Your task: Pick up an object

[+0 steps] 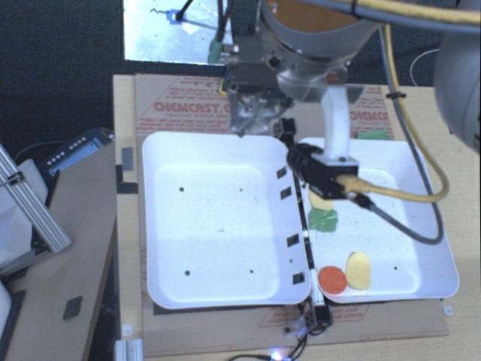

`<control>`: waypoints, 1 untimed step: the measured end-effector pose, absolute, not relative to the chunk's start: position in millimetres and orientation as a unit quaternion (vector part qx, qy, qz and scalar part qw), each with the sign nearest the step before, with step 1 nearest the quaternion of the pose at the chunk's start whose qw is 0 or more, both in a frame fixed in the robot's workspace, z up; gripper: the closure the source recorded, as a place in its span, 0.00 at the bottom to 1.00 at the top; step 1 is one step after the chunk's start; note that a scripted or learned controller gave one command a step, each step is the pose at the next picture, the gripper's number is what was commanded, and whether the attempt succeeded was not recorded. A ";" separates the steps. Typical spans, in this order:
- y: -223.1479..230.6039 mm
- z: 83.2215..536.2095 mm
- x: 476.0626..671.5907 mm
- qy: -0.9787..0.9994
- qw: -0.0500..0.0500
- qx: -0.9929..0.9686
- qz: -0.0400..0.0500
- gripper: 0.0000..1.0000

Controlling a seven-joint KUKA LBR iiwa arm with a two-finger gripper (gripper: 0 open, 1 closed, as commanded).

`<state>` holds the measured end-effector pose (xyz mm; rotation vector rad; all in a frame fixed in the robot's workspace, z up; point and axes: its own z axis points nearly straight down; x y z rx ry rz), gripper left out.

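Note:
The right bin [428,277] holds a red disc [332,280] and a pale yellow oval piece [358,269] side by side near its front left corner. A green leaf-shaped piece [323,219] lies further back by the divider, with a yellow piece [321,200] just behind it, partly hidden under a black block on the arm. Another green piece [373,134] lies at the bin's far edge. My gripper [252,120] hangs over the far rim of the left bin [218,224], well apart from all these pieces. Nothing is visible in it.
The arm's big grey and orange body fills the top of the view. A black block [325,173] with a yellow cable [398,195] juts over the right bin's left side. Both bins rest on a cardboard sheet [180,105]. A grey device [75,150] sits at the left.

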<state>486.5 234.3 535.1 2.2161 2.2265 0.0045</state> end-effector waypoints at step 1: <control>234.1 535.0 486.4 0.709 0.000 0.705 0.001 1.00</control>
